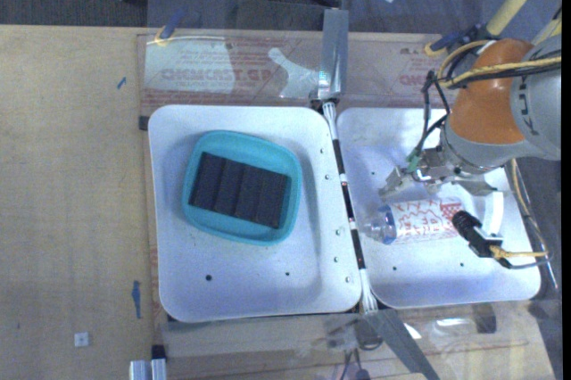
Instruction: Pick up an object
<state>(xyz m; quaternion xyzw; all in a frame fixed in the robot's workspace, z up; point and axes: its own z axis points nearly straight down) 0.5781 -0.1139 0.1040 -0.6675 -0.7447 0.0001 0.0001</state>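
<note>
The arm (535, 97) is grey metal with a rounded orange band (486, 93) above the wrist. Thin black and yellow cables (439, 79) loop beside that band. Below the band sits a silvery wrist block with a small green spot.

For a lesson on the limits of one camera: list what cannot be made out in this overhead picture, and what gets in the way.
- Gripper, camera view: too small and blurred to tell how its fingers stand.
- Bottle in the right bin: red label print is too small to read, and its right end is covered by the arm.
- Teal tray in the left bin: the dark contents lack detail.
</note>
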